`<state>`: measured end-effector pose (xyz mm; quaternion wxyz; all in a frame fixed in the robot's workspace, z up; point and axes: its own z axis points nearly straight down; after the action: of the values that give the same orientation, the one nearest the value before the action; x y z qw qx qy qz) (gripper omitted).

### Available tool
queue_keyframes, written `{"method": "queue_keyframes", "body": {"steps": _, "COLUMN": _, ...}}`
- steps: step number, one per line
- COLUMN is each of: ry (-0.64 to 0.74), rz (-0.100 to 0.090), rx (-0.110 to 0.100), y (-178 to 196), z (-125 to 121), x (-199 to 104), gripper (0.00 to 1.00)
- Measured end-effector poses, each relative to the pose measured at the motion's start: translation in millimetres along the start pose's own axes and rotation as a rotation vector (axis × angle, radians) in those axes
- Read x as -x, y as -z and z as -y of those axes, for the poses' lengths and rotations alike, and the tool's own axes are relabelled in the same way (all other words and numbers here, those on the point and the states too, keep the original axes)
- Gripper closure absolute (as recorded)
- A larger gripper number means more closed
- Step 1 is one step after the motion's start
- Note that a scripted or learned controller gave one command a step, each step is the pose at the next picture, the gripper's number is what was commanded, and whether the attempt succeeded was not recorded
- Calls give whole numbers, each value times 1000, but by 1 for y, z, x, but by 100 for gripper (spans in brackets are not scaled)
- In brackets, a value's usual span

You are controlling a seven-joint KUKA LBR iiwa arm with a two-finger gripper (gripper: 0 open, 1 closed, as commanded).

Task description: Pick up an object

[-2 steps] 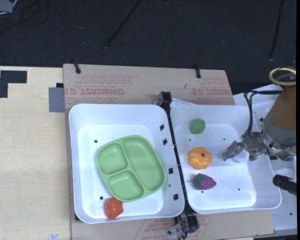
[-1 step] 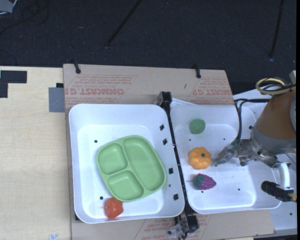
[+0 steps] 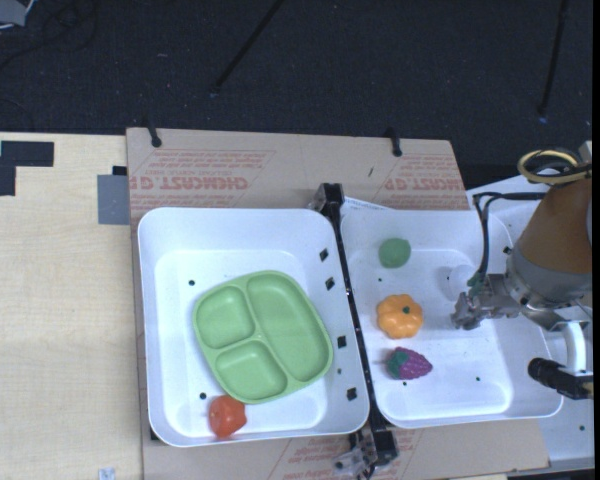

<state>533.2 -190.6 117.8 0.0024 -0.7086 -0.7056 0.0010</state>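
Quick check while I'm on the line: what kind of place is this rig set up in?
Most likely a robotics lab test bench, not a home or kitchen. Two white bins sit clamped on cardboard, holding toy food such as an orange pumpkin and a green divided plate, with loose cables on the dark floor behind.

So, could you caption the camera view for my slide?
Gripper poised in the right bin beside an orange pumpkin toy.

grey arm with orange band (image 3: 558, 238): cut off at right edge | gripper (image 3: 467, 311): small, blurred (finger state unreadable) | right shallow white bin (image 3: 450, 408): far corner hidden under arm
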Motion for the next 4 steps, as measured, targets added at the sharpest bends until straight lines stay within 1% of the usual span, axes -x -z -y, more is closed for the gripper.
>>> {"method": "queue_keyframes", "body": {"steps": 1, "ry": -2, "rz": 3, "rx": 6, "y": 46, "z": 6, "x": 6, "gripper": 100}}
{"method": "queue_keyframes", "body": {"steps": 2, "ry": 6, "rz": 2, "rx": 6, "y": 102, "z": 1, "x": -2, "gripper": 100}}
{"method": "queue_keyframes", "body": {"steps": 3, "ry": 6, "rz": 2, "rx": 6, "y": 131, "z": 0, "x": -2, "gripper": 100}}
{"method": "queue_keyframes", "body": {"steps": 4, "ry": 9, "rz": -1, "rx": 2, "y": 127, "z": -4, "x": -56, "gripper": 100}}
